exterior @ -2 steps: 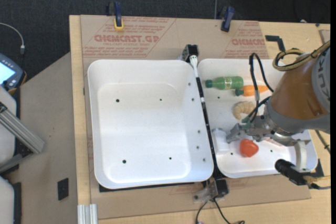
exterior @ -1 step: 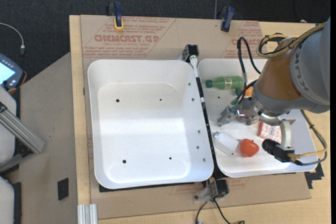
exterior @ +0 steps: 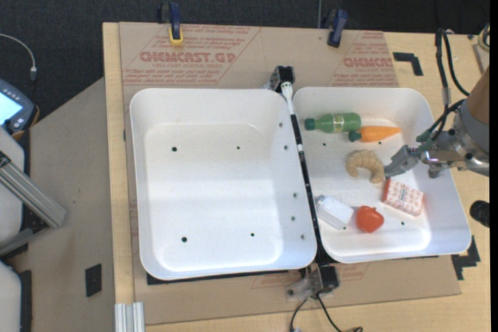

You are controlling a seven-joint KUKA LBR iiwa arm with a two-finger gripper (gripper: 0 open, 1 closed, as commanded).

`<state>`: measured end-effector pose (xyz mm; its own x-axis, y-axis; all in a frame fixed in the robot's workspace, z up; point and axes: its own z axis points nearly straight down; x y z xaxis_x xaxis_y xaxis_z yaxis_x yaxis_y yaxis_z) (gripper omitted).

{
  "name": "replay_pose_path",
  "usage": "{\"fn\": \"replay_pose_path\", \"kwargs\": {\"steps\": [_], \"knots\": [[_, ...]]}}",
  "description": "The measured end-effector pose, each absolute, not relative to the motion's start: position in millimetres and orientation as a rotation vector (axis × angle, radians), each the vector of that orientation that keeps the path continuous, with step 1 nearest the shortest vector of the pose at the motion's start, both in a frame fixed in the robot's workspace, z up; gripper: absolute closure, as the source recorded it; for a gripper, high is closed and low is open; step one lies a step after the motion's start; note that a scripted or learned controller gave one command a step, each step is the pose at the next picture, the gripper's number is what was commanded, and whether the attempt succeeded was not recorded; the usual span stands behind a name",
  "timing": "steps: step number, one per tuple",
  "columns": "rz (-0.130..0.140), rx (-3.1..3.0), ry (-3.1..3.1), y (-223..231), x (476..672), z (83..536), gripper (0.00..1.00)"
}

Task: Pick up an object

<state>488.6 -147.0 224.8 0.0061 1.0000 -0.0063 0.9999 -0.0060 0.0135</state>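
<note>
Over the right bin [exterior: 373, 96]: gripper [exterior: 412, 167], fingers apparently spread apart, nothing pinched between them. Just below the fingertips, a red-and-white packet [exterior: 403, 198]. Just left of the gripper, nearly touching one finger, a beige curved piece [exterior: 364, 162]. Above and to the left, an orange carrot [exterior: 380, 134] and a green bottle [exterior: 333, 122]. Lower left, a red toy vegetable [exterior: 370, 219] beside a white block [exterior: 334, 211]. Far left of the gripper, the left bin [exterior: 148, 190].

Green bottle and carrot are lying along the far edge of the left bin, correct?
Wrong bin. The camera view shows the green bottle and carrot lying along the far edge of the right bin, not the left one.
</note>
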Motion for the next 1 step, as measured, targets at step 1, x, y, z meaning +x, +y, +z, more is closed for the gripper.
{"fn": "replay_pose_path", "kwargs": {"steps": [1], "knots": [[0.002,2.218,2.211,-164.3,480.7,82.4,0.00]]}}
